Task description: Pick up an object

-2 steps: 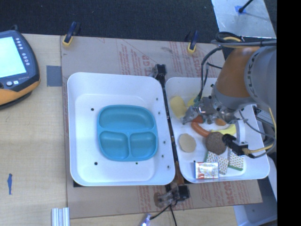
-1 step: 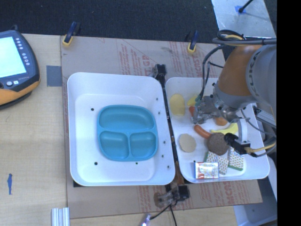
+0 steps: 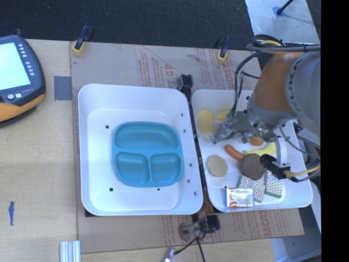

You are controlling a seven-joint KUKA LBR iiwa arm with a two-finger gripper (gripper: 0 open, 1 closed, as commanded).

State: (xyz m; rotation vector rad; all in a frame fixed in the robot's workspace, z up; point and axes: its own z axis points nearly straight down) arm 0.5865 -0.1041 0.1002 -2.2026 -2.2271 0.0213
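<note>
Your gripper [image 3: 229, 129] sits low in the right bin [image 3: 214, 201], its grey metal tip pointing toward the upper-left part of that bin, and from this slant you cannot tell how its jaws stand or whether anything is in them.

Reading left to right: a handheld pendant [image 3: 16, 75] lies at the bench's [image 3: 38, 173] far left edge. The left bin [image 3: 92, 201] carries a blue divided plate [image 3: 147, 153] and nothing graspable besides. All the candidate objects crowd the right bin. A pale yellow piece [image 3: 205, 120] lies near the dividing wall, just beside the gripper tip. Below it rests a tan round disc [image 3: 217, 165], then an orange carrot-like piece [image 3: 235, 152]. A dark brown round thing [image 3: 252, 166] comes next. At the front edge a red and white packet [image 3: 239, 197] lies beside a patterned sponge [image 3: 267, 187].

Watch for these risks. The gripper works close to the wall between the bins, so a slightly offset descent could strike the rim instead of the yellow piece. The objects lie tight together, and I judge that closing there may nudge a neighbour or pinch two at once. The yellow piece looks smooth and rounded, so it may squirt out sideways. The flat packet and disc offer little height to catch, so a grasp there would likely come up empty. Loose cables [image 3: 297, 172] trail near the wrist and could drag across the brown thing or the sponge as the arm [image 3: 283, 91] lifts.
</note>
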